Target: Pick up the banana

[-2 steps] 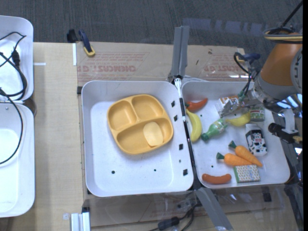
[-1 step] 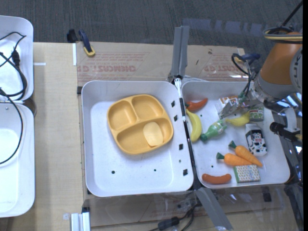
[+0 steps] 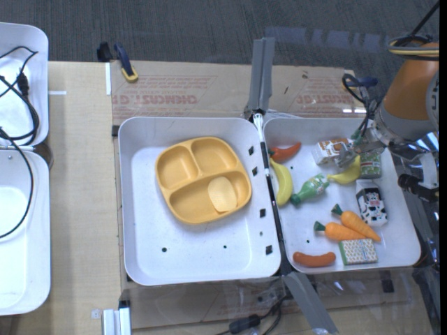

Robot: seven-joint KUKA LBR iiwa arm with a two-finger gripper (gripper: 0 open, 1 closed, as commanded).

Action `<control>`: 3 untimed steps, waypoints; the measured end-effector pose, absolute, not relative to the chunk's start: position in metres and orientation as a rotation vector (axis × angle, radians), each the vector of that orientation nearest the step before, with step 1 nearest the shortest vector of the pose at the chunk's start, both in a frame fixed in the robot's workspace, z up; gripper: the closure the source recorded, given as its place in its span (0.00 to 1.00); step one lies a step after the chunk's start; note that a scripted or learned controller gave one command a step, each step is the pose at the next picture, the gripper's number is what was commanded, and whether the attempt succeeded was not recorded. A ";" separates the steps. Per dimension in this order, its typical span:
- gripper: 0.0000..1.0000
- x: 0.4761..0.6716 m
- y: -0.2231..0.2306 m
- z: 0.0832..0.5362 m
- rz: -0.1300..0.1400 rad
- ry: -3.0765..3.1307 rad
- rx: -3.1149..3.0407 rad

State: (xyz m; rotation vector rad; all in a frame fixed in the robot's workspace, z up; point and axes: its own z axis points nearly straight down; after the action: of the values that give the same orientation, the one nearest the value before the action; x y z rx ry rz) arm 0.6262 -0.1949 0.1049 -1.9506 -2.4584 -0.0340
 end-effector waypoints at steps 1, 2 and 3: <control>1.00 0.655 -0.107 0.219 0.000 -2.392 -2.040; 0.00 0.655 -0.108 0.218 0.001 -2.391 -2.040; 0.00 0.657 -0.178 0.120 -0.017 -2.452 -1.997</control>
State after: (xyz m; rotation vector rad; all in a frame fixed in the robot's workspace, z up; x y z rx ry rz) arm 0.6567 -0.1779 0.1197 -1.9973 -2.4521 -0.0165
